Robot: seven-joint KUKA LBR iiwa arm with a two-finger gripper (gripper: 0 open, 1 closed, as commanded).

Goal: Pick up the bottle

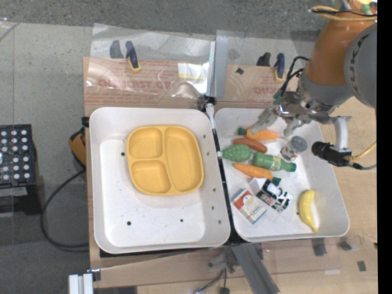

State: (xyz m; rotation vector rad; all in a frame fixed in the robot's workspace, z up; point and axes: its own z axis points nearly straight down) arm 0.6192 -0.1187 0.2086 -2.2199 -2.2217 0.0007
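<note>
A green bottle [267,160] lies on its side in the middle of the right bin [334,195], its cap pointing right. My gripper [280,122] hangs over the back of that bin, above and slightly right of the bottle and apart from it. Its two fingers stand spread, open, with nothing between them. An orange carrot [265,135] lies just below the fingertips.
Around the bottle lie a reddish sausage [250,145], a second carrot [252,171], a green vegetable [236,154] and a small grey-lidded jar [295,146]. Nearer the front are a small box [249,204], a black-and-white toy [273,194] and a banana [307,209]. The left bin [110,219] holds a yellow divided plate [164,159].
</note>
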